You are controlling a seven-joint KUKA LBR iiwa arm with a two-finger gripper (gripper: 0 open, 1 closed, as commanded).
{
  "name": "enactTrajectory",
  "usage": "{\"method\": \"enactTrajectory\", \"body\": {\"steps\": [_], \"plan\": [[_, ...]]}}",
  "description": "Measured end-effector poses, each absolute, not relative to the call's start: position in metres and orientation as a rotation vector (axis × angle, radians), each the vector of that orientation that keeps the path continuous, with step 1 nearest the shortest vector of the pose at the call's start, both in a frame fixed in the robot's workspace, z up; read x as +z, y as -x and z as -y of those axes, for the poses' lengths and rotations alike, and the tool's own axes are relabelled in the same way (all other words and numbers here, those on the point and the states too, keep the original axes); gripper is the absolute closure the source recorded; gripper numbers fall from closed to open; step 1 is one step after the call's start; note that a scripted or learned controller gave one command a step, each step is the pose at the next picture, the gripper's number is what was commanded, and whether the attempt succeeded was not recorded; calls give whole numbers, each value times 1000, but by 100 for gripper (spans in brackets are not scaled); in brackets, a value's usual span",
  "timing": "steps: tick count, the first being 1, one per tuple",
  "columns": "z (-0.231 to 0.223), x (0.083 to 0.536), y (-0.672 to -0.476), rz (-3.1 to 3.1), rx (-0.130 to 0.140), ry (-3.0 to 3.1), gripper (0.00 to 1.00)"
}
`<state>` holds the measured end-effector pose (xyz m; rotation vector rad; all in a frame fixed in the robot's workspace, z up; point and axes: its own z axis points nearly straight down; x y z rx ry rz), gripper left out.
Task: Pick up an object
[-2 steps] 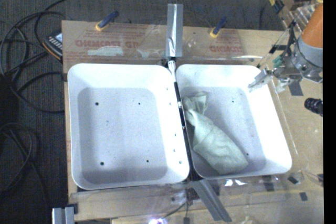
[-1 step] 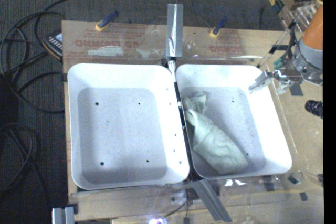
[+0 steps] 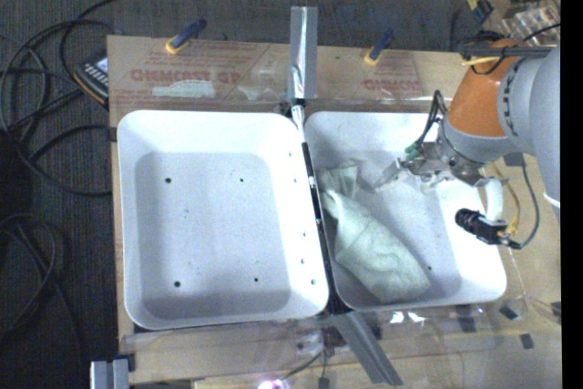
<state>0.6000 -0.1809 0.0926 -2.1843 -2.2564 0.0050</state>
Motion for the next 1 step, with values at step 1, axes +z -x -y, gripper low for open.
{"method": "enactTrajectory", "body": {"steps": [1], "plan": [[180,101,-601,2259,2,2183,100]]}}
